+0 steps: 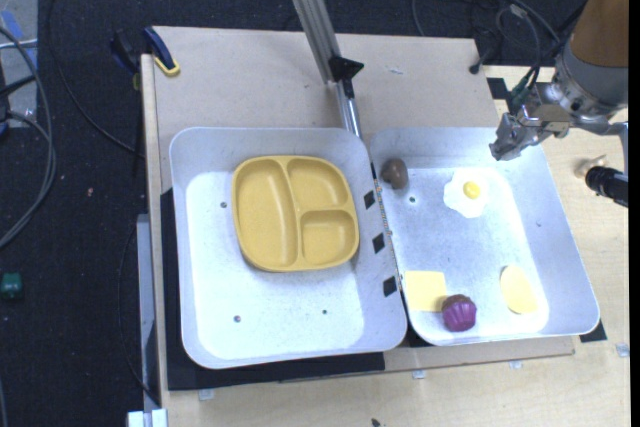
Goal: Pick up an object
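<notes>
the pincer [507,143] is seen at the upper right of the frame, hanging over the upper right rim of the right bin [560,245], at the end of the grey arm with its orange band. nothing is seen between its tips, and whether it is released or clenched cannot be told from this slant.

no single object is named by the task, so a choice has to be made. the fried egg toy [468,194] lies nearest, just below and left of the pincer, in the upper middle of the right bin. a brown rounded piece [394,173] sits at that bin's upper left corner, close against the wall. a yellow square slice [424,290] and a purple piece [459,312] lie touching or nearly so at the lower left, and a pale yellow oval [519,290] lies at the lower right. the left bin [200,315] carries a yellow divided plate [296,212].

the step in hand is judged to be the approach, with no grasp yet made. the egg is likely flat and hard to pinch, so a bulkier target is probably better served: the purple piece is judged the easiest, though the slice beside it may be nudged. the brown piece is risked by the nearby wall. whichever is chosen, the pincer is best centred over it, opened wide, lowered straight, and closed only once the tips straddle it.
</notes>
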